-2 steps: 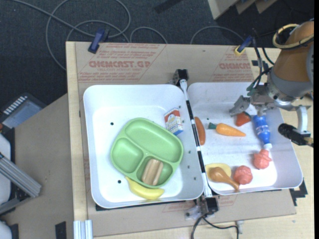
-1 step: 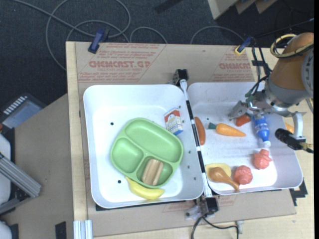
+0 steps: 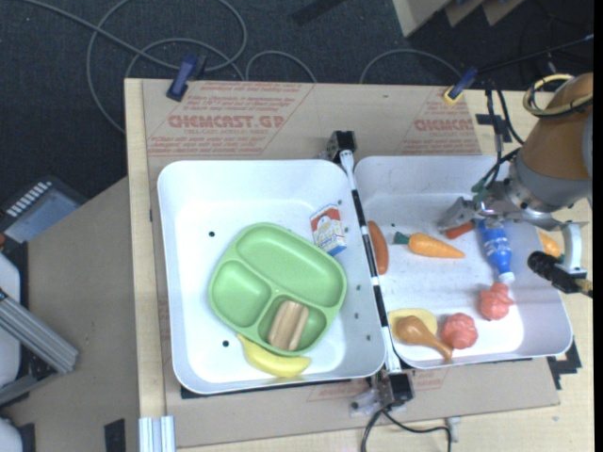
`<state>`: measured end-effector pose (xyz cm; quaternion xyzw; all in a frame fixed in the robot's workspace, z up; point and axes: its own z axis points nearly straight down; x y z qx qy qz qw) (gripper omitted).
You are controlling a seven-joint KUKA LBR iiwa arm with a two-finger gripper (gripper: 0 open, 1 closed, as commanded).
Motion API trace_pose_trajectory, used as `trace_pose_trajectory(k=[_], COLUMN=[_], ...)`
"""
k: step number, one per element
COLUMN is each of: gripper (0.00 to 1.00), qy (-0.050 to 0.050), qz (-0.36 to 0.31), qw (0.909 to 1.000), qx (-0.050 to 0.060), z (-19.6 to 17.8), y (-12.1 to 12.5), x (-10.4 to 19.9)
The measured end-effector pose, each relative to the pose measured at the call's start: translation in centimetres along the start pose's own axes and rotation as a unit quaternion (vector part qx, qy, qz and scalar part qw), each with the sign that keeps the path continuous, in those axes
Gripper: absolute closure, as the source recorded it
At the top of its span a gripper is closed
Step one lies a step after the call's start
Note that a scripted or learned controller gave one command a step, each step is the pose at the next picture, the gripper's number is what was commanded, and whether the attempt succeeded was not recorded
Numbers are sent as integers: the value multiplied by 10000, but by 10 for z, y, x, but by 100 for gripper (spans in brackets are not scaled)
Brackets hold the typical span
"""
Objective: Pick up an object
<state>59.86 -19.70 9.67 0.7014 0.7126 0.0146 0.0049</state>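
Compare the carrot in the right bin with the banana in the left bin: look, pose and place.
The carrot is orange with a green top; the banana is plain yellow. The carrot is straight and tapers to a point toward the right; the banana curves. The carrot lies on bare bin floor in the right bin, apart from its neighbours; the banana sits against the green tray near the left bin's front edge. Both are toy foods lying flat.

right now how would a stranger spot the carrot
Look in the right bin, upper middle. The carrot lies flat there, left of the blue tube. It alone is orange, tapered, with a green tip.
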Motion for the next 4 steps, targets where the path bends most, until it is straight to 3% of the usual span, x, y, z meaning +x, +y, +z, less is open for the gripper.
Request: trace_pose_trajectory(k=[1,2,3,4], gripper=[0,100,100,100], qy=[-38,-61,-68,-64], qz=[60,72,70,66], qw=[9999,9999,9999,9999], qx=[136,125,130,125], z=[9,-1,-16,-87], y=[-108,-108,-58,-23], x=[-22,-23,58,139])
